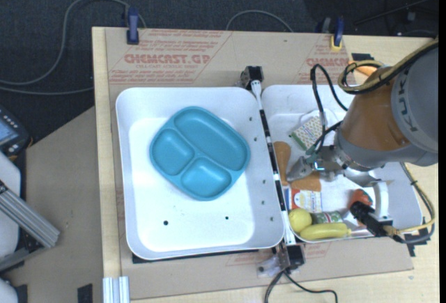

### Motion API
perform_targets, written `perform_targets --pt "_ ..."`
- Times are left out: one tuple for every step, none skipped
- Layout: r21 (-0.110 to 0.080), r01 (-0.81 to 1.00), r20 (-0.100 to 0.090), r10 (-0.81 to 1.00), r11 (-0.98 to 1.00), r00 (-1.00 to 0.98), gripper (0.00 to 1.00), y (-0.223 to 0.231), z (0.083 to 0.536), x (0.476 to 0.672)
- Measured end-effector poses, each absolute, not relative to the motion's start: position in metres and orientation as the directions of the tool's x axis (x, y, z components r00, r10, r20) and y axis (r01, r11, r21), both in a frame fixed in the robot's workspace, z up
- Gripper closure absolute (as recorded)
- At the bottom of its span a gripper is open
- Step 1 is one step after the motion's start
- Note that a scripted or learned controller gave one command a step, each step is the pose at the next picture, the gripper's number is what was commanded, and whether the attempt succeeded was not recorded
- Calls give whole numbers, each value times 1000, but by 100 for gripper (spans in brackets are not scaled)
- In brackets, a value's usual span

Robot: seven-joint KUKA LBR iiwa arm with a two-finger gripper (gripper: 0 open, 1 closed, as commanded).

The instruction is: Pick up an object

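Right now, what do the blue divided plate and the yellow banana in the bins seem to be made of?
Blue divided plate: probably moulded plastic, with a smooth, even colour and soft sheen on its rounded compartments. Yellow banana: likely a plastic toy, uniformly bright and glossy, though real fruit can't be ruled out.

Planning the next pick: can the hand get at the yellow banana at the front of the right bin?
Probably yes. The banana lies uncovered near the right bin's front edge, just below the hand, though neighbouring items crowd it.
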State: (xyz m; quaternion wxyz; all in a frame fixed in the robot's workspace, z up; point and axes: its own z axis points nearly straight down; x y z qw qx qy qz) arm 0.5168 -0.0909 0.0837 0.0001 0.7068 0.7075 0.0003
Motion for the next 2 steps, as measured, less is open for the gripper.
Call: perform_targets --pt "3 1000 -1 1000 0 0 100 -91 95 517" --pt "16 1000 3 1000 10 -10 100 -16 229 524"
